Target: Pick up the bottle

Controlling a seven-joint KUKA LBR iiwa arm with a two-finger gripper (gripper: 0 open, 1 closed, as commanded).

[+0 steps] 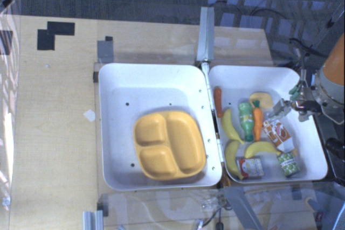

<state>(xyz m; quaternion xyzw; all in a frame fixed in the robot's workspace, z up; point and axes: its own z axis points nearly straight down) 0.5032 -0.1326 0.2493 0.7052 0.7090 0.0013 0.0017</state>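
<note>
One claw, above right bin

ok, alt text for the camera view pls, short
A robot claw hovers at the right side of the right white bin, above food items including a green bottle, bananas and a carrot. The left bin holds a yellow divided tray.

Even, bright overhead light. White bins near blown out; soft shadow under yellow tray. Pale streaks of glare down left edge. Overall slightly soft, grainy; small items lack detail.
</note>
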